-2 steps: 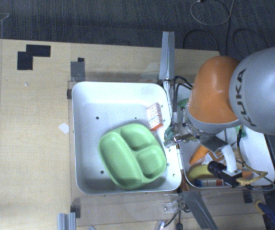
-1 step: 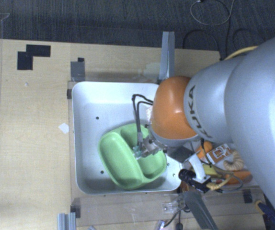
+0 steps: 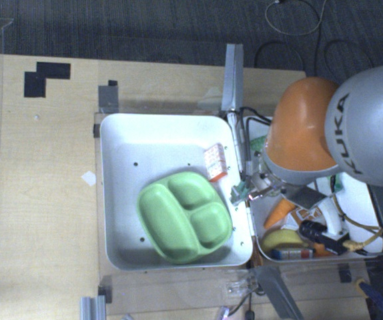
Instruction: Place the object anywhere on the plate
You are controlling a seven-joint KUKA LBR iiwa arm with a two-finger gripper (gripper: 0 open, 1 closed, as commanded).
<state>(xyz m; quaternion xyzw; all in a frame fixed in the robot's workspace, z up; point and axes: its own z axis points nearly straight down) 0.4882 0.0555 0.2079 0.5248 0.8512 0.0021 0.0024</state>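
Camera view: pale wooden desk (image 3: 45, 179) fills the frame below the dark floor. The arm (image 3: 371, 125), grey with an orange band, covers the right of the frame. Left bin (image 3: 121, 179) sits at centre; right bin (image 3: 363, 193) is largely under the arm, with clutter at its lower edge, including a yellow piece (image 3: 279, 237) and an orange piece (image 3: 281, 212). The green three-compartment plate (image 3: 178, 219) lies in the lower half of the left bin, nothing on it. A small orange-and-white carton (image 3: 214, 162) lies in the left bin by its right wall, just beside the plate's upper right rim and not on it; judged the likeliest task object, though an item from the right bin is possible. The tool (image 3: 248, 191) is over the wall between the bins, right of the plate; cannot tell whether it is spread or pressed together, and no item is visibly in it. Handling judgement: the carton looks light, stiff, thin-walled and crushable under hard squeeze. Best taken across its short sides at mid-length, approaching from the bin-centre side since the wall crowds it.
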